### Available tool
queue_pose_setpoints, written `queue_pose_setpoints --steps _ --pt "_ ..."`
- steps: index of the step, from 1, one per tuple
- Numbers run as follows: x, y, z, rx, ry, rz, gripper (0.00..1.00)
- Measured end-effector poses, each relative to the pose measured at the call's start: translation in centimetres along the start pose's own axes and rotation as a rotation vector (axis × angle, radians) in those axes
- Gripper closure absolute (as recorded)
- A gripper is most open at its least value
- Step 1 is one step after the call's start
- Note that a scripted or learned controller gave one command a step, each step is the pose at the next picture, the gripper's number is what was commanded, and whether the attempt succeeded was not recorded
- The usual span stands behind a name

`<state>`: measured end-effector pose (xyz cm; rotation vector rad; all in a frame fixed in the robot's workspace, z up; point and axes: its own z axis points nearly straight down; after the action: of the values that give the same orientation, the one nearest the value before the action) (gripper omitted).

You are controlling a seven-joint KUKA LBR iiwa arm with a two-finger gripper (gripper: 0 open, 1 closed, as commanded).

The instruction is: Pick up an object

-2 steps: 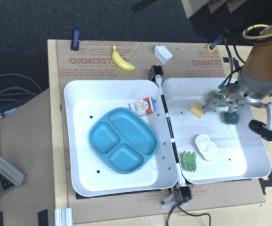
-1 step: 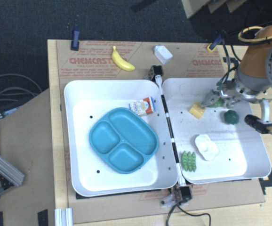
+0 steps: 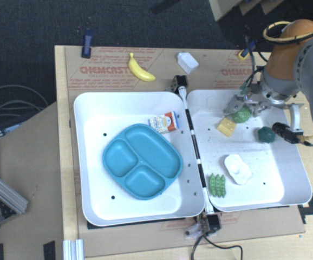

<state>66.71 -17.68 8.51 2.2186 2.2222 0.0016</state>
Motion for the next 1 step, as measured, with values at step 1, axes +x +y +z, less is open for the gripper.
queue_pose_setpoints --steps 1 --pt "-0.07 -0.02 -1.11 0.002 -0.001 0.0 1.0"
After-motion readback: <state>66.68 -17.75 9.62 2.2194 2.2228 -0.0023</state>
